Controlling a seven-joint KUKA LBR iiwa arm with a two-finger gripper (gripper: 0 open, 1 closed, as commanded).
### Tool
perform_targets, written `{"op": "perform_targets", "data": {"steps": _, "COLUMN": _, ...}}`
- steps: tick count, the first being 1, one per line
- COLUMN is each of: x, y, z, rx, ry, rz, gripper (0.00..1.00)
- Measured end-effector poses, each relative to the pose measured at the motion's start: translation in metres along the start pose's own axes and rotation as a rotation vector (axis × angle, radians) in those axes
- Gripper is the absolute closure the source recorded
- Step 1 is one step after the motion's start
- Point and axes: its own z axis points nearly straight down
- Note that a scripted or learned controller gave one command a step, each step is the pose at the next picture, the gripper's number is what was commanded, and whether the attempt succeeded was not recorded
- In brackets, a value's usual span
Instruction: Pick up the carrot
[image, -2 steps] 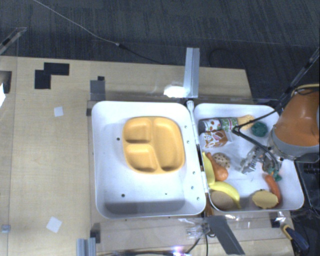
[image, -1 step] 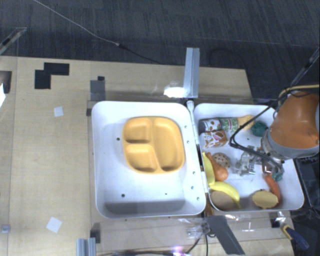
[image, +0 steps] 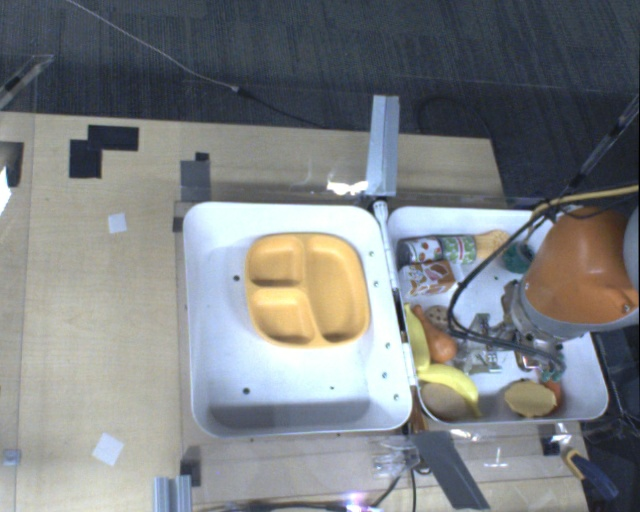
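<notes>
Right bin (image: 597, 352), against its left wall: that's where I make out the carrot (image: 437, 336), a dull orange-brown tapered piece. Gripper (image: 488, 352) hangs just beside it, toward the middle of the same bin, under the arm's orange band (image: 583, 268). So the carrot lies to the gripper's left in camera view, near it, at roughly the same height in frame.

Long axis: runs mostly up-down in view, tilted a little, top end leaning toward the bin wall, fatter end lower down. A grasp would want to close across that axis, i.e. roughly left-right in view.

Gripper state: I can't tell open or closed. The wrist hardware and a black cable (image: 470, 290) clutter that spot. I see nothing held in it, and the carrot lies in the bin apart from it, so I judge the pick not yet made.

Crowding is the catch. Banana (image: 433, 368) lies right along the carrot's left side and curls under its lower end, touching or nearly so. A brown lump (image: 451, 401) sits just below that. A printed box (image: 431, 280) sits just above the carrot's top end. The free side is the right one, facing the gripper.

My read: the move needed is a short shift left in view, then down. Come in too far left and I'd expect to hit the banana.

Left bin (image: 215, 300) holds a yellow tray (image: 305, 288), well apart from all this.
</notes>
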Motion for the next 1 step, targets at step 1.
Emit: {"op": "perform_targets", "data": {"steps": 1, "x": -0.0066, "y": -0.002, "z": 0.0, "rx": -0.002, "ry": -0.003, "rz": -0.352, "gripper": 1.0}}
